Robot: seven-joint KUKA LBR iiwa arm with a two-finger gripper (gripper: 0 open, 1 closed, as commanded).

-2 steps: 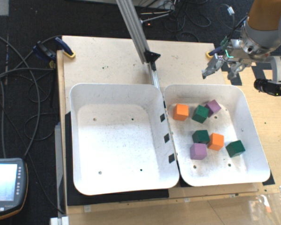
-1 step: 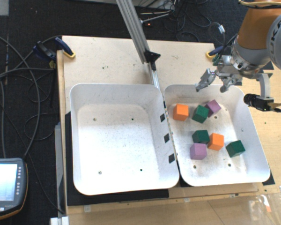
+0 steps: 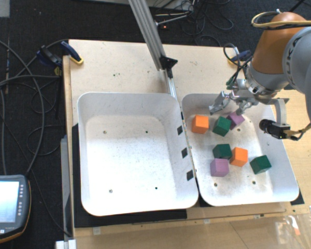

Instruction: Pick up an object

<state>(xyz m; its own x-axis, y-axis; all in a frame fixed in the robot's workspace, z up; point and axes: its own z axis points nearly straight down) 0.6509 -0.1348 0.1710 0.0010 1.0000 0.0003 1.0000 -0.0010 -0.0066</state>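
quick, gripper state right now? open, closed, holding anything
gripper: cannot be told; it sits low over the right bin, close to a green block and a purple block, with no block visibly held.

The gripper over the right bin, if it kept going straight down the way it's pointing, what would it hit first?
Most likely the green cube just under the gripper, with a purple cube right beside it. Depth is hard to judge from this slanted view.
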